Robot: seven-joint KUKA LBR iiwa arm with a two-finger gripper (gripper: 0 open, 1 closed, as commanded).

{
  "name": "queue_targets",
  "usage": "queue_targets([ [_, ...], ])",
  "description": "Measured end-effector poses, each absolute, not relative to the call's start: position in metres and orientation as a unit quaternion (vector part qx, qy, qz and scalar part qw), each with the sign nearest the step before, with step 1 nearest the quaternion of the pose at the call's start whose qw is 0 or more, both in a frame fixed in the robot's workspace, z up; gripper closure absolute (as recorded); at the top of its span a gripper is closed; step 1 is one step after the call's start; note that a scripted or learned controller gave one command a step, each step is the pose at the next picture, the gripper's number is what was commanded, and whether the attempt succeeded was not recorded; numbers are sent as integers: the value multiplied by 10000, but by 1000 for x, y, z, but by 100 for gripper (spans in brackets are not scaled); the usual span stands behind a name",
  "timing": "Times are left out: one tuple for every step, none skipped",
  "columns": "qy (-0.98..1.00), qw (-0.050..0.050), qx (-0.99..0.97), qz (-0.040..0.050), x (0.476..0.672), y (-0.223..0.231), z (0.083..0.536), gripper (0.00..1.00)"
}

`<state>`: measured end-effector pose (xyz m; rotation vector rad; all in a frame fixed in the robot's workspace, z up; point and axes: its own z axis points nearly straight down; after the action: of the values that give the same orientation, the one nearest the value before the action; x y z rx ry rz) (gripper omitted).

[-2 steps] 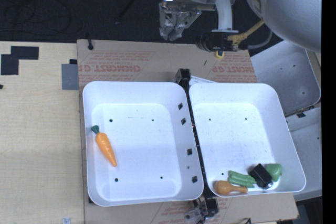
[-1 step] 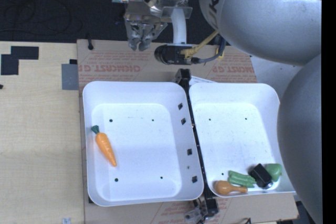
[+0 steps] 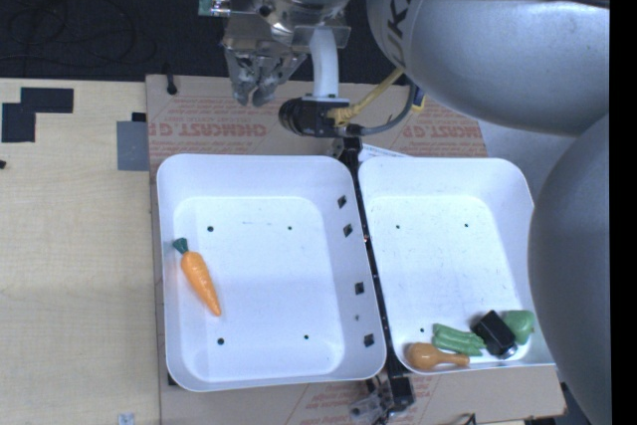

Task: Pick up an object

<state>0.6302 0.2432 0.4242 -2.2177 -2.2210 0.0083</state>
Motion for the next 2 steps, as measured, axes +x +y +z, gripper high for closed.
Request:
queue_targets([
  [-7074, 14, -7068, 40, 643, 244, 389, 100],
  [-7080, 2, -7062, 5, 643, 241, 426, 100],
])
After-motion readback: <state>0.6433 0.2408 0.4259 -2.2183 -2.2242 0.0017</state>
